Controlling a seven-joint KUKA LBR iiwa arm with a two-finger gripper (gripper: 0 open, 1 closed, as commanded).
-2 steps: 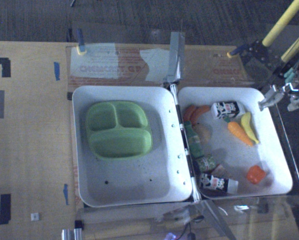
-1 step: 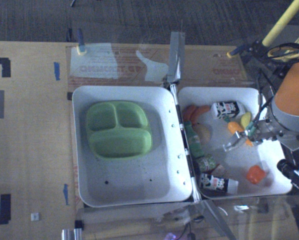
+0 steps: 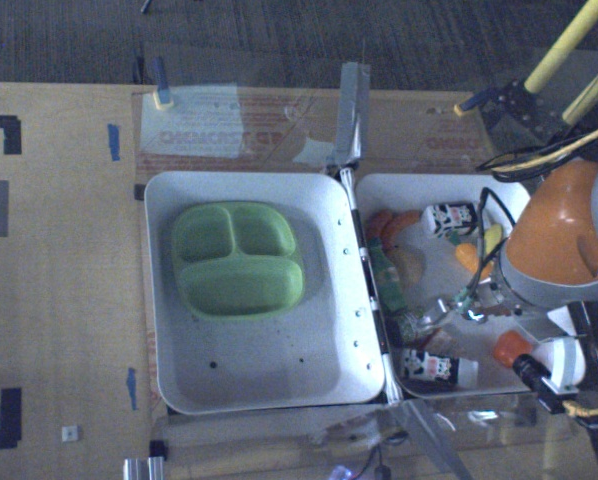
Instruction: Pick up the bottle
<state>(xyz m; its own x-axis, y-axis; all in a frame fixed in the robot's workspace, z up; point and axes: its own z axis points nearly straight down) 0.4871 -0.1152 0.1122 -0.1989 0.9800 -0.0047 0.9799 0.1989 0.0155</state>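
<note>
Clutter is our main worry: the bottle (image 3: 437,368) lies flat against the front wall of the right bin (image 3: 419,186), its long axis running left-right with the white end toward the right, so fingers may hit that wall or snag neighbours. We see the gripper (image 3: 466,306) low just behind it; open or closed, we cannot tell. Farther back sits a second small bottle (image 3: 449,218), which could be grabbed by mistake.

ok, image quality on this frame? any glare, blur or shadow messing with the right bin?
Camera view: overall soft and slightly blurred; the small items in the right white bin smear together. A bright glint sits near the gripper. The green divided plate casts a soft shadow in the left white bin. The orange-banded arm looks overexposed.
</note>
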